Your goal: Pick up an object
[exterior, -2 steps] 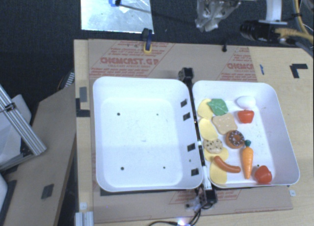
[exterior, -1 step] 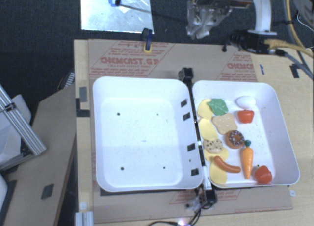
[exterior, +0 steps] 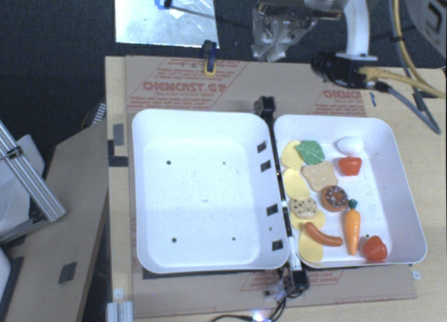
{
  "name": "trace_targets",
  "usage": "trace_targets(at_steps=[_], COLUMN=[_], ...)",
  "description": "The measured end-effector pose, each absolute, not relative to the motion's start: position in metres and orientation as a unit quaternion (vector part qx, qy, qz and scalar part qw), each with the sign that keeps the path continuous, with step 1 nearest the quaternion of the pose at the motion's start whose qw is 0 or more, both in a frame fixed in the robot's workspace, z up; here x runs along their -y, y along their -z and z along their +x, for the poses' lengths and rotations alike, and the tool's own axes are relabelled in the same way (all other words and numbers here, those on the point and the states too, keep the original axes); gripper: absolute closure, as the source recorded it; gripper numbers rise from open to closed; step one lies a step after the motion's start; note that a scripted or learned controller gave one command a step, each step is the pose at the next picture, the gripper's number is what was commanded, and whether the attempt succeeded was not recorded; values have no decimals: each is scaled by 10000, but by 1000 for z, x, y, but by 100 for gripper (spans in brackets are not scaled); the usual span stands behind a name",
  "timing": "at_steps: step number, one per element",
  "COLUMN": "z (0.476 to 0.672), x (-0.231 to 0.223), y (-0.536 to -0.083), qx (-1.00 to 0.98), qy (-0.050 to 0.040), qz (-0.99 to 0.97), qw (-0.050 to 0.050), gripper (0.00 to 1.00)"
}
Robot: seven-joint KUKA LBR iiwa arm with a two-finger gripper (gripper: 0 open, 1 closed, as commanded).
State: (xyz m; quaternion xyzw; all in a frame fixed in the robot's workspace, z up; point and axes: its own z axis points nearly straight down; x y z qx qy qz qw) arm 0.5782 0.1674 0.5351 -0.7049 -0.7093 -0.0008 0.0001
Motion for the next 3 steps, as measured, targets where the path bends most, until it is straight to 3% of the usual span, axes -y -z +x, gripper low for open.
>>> trace_targets(at_steps=[1,2,3], z=[530,585,638], x=[-239,-234,-234], y=[-400,-436,-461], qx=[7113,7072,7071], qy=[-60,28,32], qz=[-7028,-7070,-7071], qw=[43,-17,-19], gripper=[100,100,100])
